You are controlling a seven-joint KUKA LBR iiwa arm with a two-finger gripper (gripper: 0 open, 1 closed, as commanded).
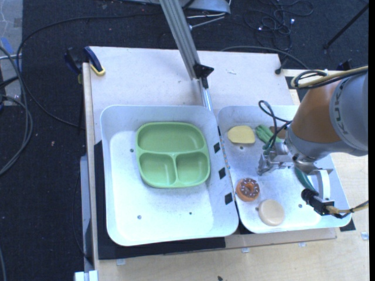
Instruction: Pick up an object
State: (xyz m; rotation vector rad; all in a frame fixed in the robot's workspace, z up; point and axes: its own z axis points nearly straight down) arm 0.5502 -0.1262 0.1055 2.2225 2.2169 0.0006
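The gripper hangs low in the right bin, apparently carrying nothing; whether it is spread or closed, I cannot tell. The donut lies just below-left. A descent here risks striking bare floor or nudging the donut aside.

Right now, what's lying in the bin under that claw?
In the right bin: a yellow piece, a donut, a cream round and something green, partly covered by the arm.
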